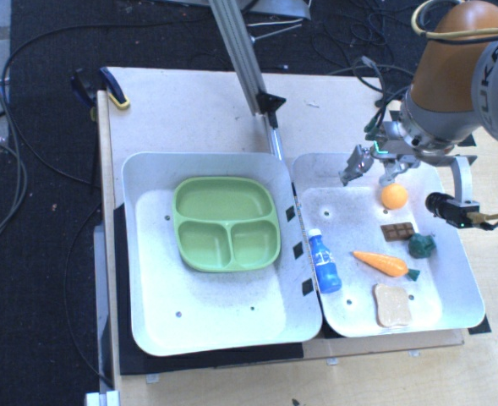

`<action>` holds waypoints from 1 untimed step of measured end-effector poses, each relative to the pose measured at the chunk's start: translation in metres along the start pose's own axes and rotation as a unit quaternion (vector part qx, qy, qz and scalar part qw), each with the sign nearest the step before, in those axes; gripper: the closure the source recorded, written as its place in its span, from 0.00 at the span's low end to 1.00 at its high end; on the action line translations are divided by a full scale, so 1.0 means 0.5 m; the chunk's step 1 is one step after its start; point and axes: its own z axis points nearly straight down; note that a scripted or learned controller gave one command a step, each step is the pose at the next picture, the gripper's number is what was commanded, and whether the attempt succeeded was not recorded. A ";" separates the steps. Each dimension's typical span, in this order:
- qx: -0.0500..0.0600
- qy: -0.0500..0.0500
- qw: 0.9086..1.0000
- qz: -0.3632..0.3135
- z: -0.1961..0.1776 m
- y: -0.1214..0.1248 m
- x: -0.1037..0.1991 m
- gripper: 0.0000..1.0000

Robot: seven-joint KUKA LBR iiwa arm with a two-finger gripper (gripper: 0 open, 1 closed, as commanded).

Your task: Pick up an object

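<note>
Toast point(393, 304) nearest in right bin point(460, 315), carrot point(380, 263), blue bottle point(323, 261), chocolate point(397, 231), green lump point(422, 245), orange point(393, 196) (just below end effector), end effector point(374, 164) open, holding nothing, green tray point(227, 223) in left bin point(143, 227)

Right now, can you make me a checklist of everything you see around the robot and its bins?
Surface: bench with two white bins, left bin and right bin.
Job's things: orange ball, brown block, green lump, carrot, bread slice, blue tube, all in the right bin.
Clutter: green divided plate in the left bin.
Gripper: gripper above the right bin's far edge, near the ball, holding nothing.
Cables: black cables on the floor.
Surroundings: metal pole.
</note>
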 end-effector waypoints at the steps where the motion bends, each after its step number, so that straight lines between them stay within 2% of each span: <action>1: -0.002 0.000 1.000 0.000 -0.003 0.001 0.000 0.00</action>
